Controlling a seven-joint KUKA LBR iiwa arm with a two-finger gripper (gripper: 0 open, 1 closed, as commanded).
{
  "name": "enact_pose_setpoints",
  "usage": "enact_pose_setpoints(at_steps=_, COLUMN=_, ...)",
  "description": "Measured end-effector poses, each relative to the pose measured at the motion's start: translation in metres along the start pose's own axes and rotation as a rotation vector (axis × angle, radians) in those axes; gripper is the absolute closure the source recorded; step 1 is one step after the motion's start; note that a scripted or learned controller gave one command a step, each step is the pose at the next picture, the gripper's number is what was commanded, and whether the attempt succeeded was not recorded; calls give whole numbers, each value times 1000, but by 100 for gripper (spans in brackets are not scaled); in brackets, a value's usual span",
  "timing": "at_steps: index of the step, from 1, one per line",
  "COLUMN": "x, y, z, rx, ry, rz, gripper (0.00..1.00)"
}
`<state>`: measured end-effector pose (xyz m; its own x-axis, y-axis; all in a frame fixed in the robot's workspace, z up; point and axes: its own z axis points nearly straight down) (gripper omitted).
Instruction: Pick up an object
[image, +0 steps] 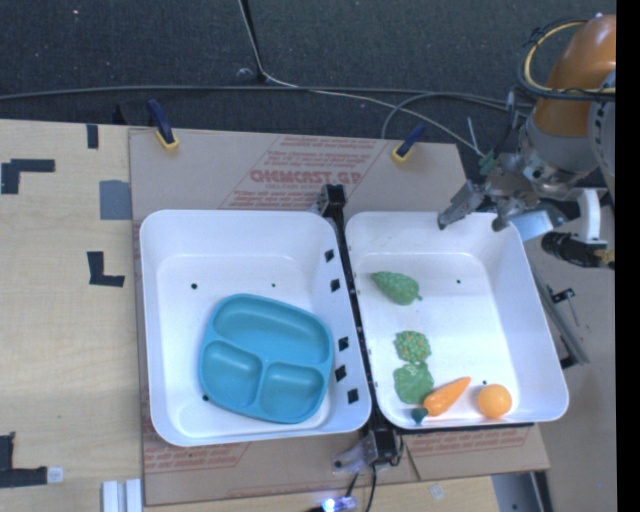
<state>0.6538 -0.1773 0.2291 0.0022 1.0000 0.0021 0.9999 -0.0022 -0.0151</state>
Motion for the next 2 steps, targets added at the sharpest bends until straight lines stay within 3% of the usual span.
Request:
enact_pose_setpoints(at_steps=1, x=1, y=3, z=-9, rx=-14, ry=-3, rz=-4, gripper=0)
enact_pose_setpoints(at_steps=2, x=2, y=9, z=52, rx=-11, ry=-3, rz=-5, gripper=0)
